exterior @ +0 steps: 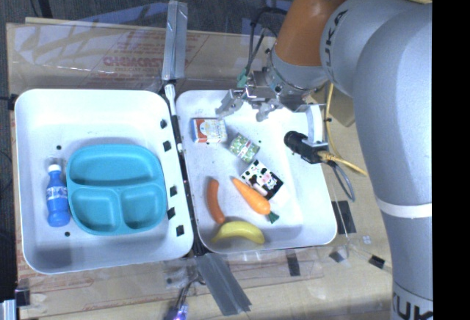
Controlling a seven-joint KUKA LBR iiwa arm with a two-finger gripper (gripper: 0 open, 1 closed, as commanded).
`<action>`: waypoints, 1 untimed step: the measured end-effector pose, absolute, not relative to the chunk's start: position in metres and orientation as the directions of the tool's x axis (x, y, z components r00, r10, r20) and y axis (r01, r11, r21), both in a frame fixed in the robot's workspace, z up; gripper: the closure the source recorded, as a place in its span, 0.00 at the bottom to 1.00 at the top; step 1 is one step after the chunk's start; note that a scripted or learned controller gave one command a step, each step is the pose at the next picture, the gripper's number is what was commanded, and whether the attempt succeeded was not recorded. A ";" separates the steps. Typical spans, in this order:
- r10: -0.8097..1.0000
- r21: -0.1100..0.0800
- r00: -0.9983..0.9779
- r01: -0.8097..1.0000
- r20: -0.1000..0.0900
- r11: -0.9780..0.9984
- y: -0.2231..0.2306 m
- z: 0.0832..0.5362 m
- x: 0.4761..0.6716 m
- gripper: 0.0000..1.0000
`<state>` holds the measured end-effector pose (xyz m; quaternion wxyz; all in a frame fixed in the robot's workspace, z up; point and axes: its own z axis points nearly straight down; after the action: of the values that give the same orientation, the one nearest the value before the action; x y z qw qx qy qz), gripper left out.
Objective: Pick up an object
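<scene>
Bins (95,102): smooth white plastic, faintly glossy.
Tray (115,188): matt blue plastic, smooth.
Bottle (57,196): glossy blue plastic.
Banana (239,233): smooth yellow plastic, slight sheen.
Carrot (252,197): smooth matt orange.
Arm (382,91): smooth grey casing, satin; orange band glossy.
Bench (88,47): pale wood, matt.

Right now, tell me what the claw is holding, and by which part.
Nothing is held. The claw sits over the far end of the right bin, its fingers apart with nothing between them, beyond the small carton.
</scene>
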<state>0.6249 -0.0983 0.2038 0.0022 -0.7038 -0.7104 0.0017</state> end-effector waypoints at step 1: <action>0.998 -0.006 -0.055 0.998 0.001 0.055 -0.132 0.100 0.601 0.00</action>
<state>0.6007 -0.1322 0.1000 0.0023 -0.6874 -0.7262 0.0019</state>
